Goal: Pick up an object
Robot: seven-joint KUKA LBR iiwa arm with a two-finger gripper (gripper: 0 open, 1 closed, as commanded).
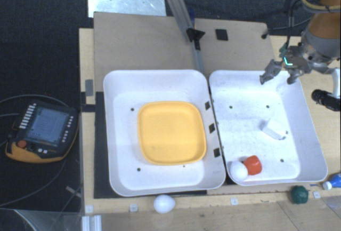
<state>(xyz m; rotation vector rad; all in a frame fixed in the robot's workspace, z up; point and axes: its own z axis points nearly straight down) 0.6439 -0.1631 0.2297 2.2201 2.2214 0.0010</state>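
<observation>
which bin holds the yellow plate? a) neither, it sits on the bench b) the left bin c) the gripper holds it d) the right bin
b: the yellow plate lies flat in the left bin, while the gripper hangs open over the far edge of the right bin, apart from the plate.

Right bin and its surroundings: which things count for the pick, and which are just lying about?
For the pick:
gripper, open, above the right bin's far edge
orange object
white ball
small white block

Lying about:
yellow plate in the left bin
white egg and green ball on the bench
teach pendant
</observation>
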